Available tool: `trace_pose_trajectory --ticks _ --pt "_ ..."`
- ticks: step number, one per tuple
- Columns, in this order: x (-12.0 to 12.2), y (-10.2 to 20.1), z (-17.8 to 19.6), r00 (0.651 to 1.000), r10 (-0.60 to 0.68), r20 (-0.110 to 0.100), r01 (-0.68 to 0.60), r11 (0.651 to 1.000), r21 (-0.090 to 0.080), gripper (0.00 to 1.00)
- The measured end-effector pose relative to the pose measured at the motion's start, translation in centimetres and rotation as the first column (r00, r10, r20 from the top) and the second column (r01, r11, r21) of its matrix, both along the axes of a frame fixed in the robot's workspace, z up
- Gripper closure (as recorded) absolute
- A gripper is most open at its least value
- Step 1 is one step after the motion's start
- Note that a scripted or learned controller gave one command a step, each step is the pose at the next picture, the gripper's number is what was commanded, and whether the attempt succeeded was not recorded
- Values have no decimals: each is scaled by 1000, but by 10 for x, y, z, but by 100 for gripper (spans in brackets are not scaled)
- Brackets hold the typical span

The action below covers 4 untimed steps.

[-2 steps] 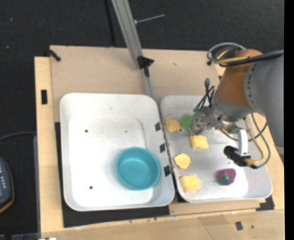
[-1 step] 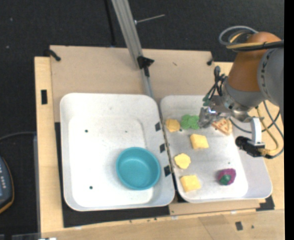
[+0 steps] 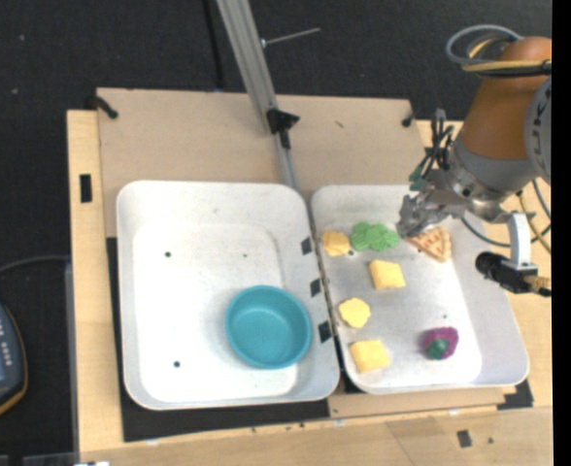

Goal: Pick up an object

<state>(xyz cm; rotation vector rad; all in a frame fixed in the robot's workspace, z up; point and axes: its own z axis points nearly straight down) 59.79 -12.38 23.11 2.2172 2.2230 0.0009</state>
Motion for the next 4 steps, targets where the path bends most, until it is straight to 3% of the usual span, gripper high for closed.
trace_pose_trajectory --ticks 1,4 --pt "-6 -8 55 1000 0 1 0 1000 -1 100" --pt "28 144 33 1000 4 0 -4 1000 1 100"
